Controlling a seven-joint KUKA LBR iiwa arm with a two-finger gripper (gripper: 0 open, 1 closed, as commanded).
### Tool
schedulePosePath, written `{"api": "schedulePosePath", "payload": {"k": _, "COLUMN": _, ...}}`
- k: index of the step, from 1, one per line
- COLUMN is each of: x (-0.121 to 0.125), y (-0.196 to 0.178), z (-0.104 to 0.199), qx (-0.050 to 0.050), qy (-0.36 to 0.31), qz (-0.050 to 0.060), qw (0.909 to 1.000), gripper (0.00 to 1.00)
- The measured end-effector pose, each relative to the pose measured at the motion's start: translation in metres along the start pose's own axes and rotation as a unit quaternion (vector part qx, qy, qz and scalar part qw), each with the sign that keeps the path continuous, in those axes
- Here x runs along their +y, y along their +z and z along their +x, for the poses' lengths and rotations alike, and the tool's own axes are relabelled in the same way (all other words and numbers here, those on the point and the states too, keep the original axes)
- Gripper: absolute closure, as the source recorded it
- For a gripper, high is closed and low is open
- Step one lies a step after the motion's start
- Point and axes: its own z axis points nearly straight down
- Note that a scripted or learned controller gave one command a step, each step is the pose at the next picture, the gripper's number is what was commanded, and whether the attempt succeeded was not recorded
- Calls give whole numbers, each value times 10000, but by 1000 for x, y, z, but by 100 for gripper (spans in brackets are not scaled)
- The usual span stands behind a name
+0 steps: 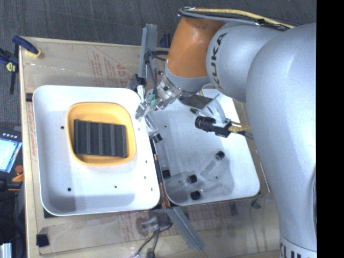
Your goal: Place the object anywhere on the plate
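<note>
Yellow plate [102,110] in left bin [54,192]; clear vials [210,165] in right bin [244,181].

Plate [102,112] in left bin [54,187], small items, possibly vials [210,166], in right bin [244,179]

wooden bench [80,55], two white bins [54,192] side by side

I see dark grey carpet-like floor [80,9] along top of view. Pale wooden bench board [86,58] bears faint red print. Blue clamp [26,45] grips its upper left corner. Small lit screen [8,152] sits at left edge. Lighting even, soft shadows.
</note>
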Motion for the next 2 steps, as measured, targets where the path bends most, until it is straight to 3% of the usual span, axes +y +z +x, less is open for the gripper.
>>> {"api": "schedulePosePath", "payload": {"k": 1, "x": 2, "y": 0, "z": 27, "qx": -4, "qy": -1351, "qz": -1, "qw": 9908, "gripper": 100}}
{"api": "schedulePosePath", "payload": {"k": 2, "x": 2, "y": 0, "z": 27, "qx": -5, "qy": -1353, "qz": -1, "qw": 9908, "gripper": 0}}
